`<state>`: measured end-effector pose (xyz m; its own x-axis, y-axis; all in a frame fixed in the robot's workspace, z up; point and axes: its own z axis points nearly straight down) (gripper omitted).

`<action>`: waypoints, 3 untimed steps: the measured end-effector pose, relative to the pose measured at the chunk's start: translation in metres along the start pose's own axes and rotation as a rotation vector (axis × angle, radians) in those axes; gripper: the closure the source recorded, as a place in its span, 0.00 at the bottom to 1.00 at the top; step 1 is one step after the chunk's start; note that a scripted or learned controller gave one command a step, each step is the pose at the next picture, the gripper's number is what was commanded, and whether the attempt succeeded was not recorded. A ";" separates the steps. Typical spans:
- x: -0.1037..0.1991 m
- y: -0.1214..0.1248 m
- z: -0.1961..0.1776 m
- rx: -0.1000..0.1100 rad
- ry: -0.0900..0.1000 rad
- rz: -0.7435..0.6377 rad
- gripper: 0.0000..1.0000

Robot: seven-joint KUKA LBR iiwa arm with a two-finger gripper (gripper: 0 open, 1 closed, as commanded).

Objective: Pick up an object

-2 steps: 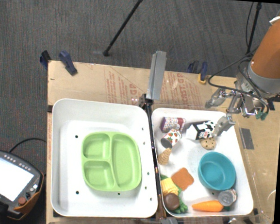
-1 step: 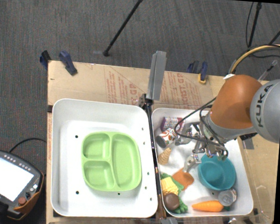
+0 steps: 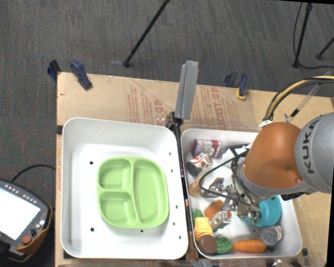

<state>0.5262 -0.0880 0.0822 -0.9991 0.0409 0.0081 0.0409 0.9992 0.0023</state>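
The arm [image 3: 281,157] reached in from the right and hung over the right bin [image 3: 296,228], its orange band covering much of that bin's middle. The gripper [image 3: 225,215] sat low among the objects, pointing toward the bin's near-left part; whether it was released or clenched could not be told, since wires and metal parts hid the tips. An orange piece [image 3: 213,209] lay just left of the gripper, touching or nearly so. A yellow corn cob [image 3: 203,225] and a brown round item [image 3: 207,244] lay nearer the front-left corner, tight against the bin wall, with a green leafy piece [image 3: 223,245] and a carrot [image 3: 249,246] along the front edge. A teal cup [image 3: 270,211] lay just right of the gripper, a grey round object [image 3: 271,235] in front of it. Beyond the gripper, toward the far wall, stood a purple-labelled can [image 3: 206,146] and a red-and-white one [image 3: 200,161]. Free floor showed mainly at the far right of that bin. Well to the left, past the dividing rims, the left bin [image 3: 77,168] held a green divided plate [image 3: 133,192] with open white margin all round.
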 end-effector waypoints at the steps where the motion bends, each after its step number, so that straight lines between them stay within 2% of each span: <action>1: 0.032 -0.003 -0.003 0.007 -0.011 0.168 0.00; 2: -0.059 -0.056 -0.031 0.002 -0.010 0.132 0.00; 3: 0.019 -0.009 0.001 -0.001 0.004 0.177 0.00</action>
<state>0.5071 -0.0959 0.0816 -0.9763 0.2161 0.0121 0.2162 0.9764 0.0016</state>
